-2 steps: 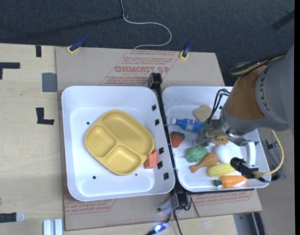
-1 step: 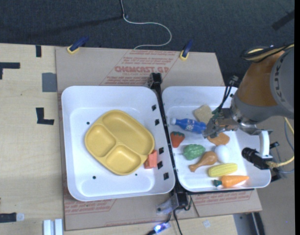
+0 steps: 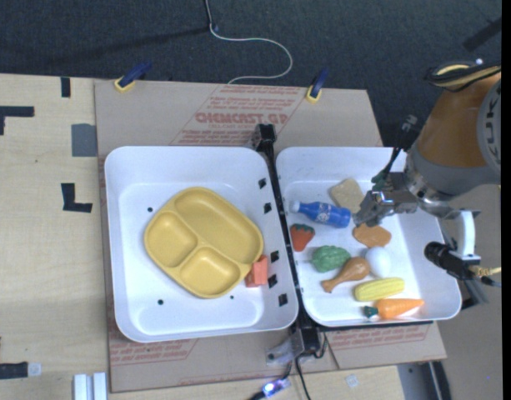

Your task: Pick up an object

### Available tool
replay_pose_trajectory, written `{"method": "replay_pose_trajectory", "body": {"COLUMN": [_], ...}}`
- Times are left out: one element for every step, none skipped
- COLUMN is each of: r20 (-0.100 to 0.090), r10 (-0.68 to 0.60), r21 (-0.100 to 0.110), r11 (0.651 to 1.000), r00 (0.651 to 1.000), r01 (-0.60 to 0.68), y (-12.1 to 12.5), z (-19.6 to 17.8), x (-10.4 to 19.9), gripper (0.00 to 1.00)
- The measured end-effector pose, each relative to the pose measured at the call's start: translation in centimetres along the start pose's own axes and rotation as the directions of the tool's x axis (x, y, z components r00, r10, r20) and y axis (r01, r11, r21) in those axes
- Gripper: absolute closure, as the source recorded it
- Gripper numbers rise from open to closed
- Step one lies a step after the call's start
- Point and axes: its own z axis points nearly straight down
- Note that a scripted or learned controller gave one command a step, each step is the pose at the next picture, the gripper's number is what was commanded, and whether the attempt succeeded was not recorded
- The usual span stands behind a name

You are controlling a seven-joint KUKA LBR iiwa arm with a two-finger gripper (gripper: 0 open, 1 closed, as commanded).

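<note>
Inventory, L to R:

- Tabletop (image 3: 38, 248): carrying two white bins side by side, w/ cardboard sheet under them.
- Left bin (image 3: 126, 223): sitting toward tabletop's near-centre. Holding yellow divided plate (image 3: 203, 240), three compartments, lying tilted across bin middle. Small orange block (image 3: 258, 272) resting just beside plate's near-right edge, by bin's right wall.
- Right bin (image 3: 443, 302): sitting along tabletop's right side, holding the pick candidates. By its left wall: blue bottle (image 3: 323, 213) lying flat, red strawberry (image 3: 301, 237) just in front of it. Tan bread piece (image 3: 346, 192) toward far side. Green broccoli (image 3: 328, 257) mid-bin. Brown drumstick (image 3: 348, 275) lying touching or just beside white egg (image 3: 378, 262). Yellow corn (image 3: 379, 288) and orange carrot (image 3: 397, 307) lying along near edge. Orange-brown roll (image 3: 372, 236) mid-bin, right of bottle.
- Tool (image 3: 374, 209): hanging low over right bin, just above roll and near bottle's right end. Opening: can't tell, fingers reading as one dark mass. Nothing visibly between them.

Progress: approach looking done, arm reaching in from right. Grasp and lift not yet showing; all items lying in bins. Likely target, my guess: roll, being nearest under tool. Roll looking small, rounded, smooth, orange-brown, lying flat and apart from neighbours.
</note>
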Motion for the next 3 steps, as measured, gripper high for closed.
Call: {"method": "replay_pose_trajectory", "body": {"r20": [-0.001,-0.002,-0.002], "r10": [0.0,-0.006,-0.006], "r21": [0.002,0.004,0.003], "r11": [1.0,1.0,1.0], "r00": [1.0,1.0,1.0], "r01": [0.0,0.006,0.006], "y": [0.1,3.2,6.4], "z": [-2.2,-1.8,-1.9], "x": [0.1,5.6,10.5], "gripper": [1.0,1.0,1.0]}}
